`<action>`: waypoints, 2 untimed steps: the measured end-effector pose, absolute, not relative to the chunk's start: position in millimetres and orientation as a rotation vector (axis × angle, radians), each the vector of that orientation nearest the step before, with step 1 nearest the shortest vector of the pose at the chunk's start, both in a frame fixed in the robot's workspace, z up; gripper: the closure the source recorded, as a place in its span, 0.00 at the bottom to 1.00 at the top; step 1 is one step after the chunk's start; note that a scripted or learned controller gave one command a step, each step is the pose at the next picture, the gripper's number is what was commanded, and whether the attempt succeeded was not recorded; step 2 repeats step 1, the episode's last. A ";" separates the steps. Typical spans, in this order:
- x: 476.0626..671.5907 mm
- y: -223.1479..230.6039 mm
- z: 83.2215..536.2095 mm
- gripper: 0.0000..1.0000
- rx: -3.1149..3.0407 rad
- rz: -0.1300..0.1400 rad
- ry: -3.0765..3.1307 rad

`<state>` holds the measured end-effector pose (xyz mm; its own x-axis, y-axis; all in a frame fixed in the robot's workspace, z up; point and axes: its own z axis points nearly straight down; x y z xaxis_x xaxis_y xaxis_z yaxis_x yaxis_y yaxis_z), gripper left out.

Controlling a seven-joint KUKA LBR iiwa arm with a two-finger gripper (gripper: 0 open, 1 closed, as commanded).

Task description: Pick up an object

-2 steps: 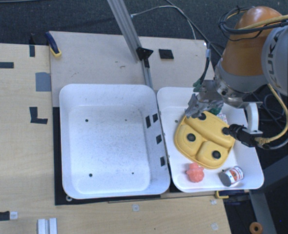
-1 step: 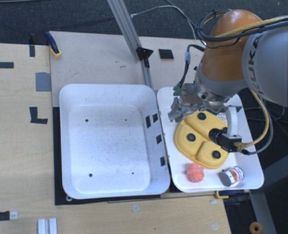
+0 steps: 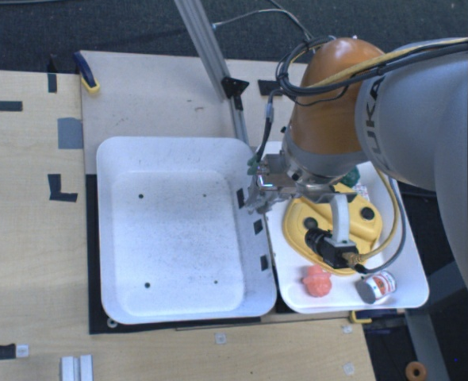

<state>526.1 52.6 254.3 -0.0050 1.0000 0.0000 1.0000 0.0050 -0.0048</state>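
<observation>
The right bin point(image 3: 412, 280) holds a yellow toy with dark spots point(image 3: 366, 217), a pink lumpy thing point(image 3: 317, 281) near the front, and a small grey can with a red and white label point(image 3: 376, 286) at the front right. My gripper point(image 3: 320, 211) hangs low over the yellow toy, at the left part of the right bin. The orange wrist band and grey arm cover most of it and the back of that bin. I see nothing held.
The left bin point(image 3: 111, 213) is a shallow white tray with speckled floor. A slanted metal post point(image 3: 210, 50) rises behind the bins. A blue and yellow clamp point(image 3: 86, 74) sits at the back left of the board. Cables loop above the wrist.
</observation>
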 end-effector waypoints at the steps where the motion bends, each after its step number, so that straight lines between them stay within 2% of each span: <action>1: 517.8 102.3 249.5 1.00 -2.212 0.003 -2.227; 2: 517.8 102.3 249.5 1.00 -2.212 0.003 -2.227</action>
